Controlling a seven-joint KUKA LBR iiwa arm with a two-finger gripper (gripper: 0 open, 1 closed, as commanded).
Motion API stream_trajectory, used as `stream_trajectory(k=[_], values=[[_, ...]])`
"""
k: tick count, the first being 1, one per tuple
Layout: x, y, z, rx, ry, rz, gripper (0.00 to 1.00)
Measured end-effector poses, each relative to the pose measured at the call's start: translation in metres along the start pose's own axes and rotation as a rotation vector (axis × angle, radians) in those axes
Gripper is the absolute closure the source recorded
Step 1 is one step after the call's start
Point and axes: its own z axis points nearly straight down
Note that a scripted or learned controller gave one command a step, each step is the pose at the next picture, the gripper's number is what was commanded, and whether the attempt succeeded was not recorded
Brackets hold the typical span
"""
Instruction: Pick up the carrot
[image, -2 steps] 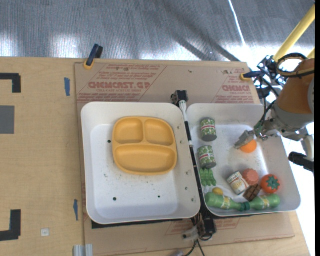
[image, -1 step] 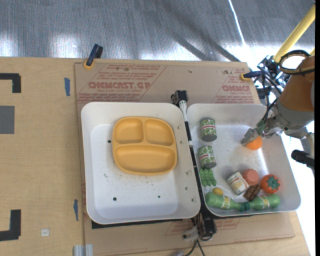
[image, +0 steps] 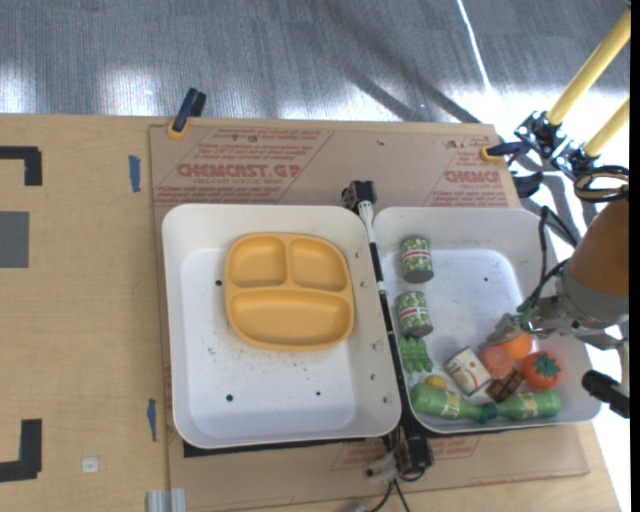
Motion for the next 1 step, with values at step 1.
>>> stream_trajectory(k=[1], values=[[-0.0205, -0.0346, -0.0083, 0.012, 0.014, 0.115, 1.00]])
